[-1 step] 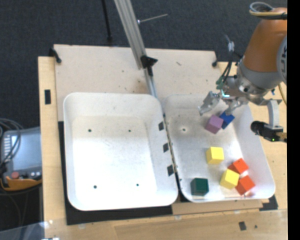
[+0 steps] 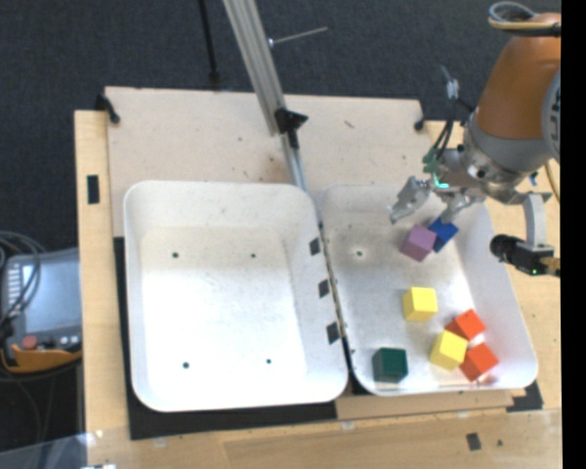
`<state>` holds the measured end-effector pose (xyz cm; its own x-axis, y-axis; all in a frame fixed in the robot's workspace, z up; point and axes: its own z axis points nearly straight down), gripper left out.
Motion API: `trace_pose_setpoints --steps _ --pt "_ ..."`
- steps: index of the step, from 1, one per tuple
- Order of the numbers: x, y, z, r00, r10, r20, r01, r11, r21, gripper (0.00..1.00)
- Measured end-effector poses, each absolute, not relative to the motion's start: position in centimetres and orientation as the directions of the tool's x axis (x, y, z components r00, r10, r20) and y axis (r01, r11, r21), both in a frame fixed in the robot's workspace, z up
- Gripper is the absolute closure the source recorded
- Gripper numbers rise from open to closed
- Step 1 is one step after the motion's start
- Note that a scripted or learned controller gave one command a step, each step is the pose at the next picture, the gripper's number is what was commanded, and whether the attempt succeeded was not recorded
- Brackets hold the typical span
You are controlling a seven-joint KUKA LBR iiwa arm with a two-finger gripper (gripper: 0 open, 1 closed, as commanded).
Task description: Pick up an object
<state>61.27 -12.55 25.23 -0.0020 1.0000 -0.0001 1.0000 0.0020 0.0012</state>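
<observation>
**Small blocks wait in the right bin, end effector low above two of them**

A purple block (image 2: 418,242) touches a blue block (image 2: 443,233) at upper right of the right bin (image 2: 503,306). Both look light, rigid and smooth; flat opposite faces offer the surest hold. The end effector (image 2: 436,197) hangs just above them; whether it grips anything cannot be told. Below lie yellow, orange and dark green blocks. The left bin (image 2: 142,262) shares the counter (image 2: 176,130).

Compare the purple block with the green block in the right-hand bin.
The purple block lies near the bin's far end, just below the tool and touching a blue block. The green block sits alone at the near edge. Purple looks tilted and paler; green sits square and dark. Both are small cubes.
</observation>
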Motion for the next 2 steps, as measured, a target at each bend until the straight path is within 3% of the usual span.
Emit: trace_pose_setpoints --steps 2 --pt "60.8 -13.3 16.2 0.004 1.0 -0.002 1.0 -0.004 -0.004 0.0"
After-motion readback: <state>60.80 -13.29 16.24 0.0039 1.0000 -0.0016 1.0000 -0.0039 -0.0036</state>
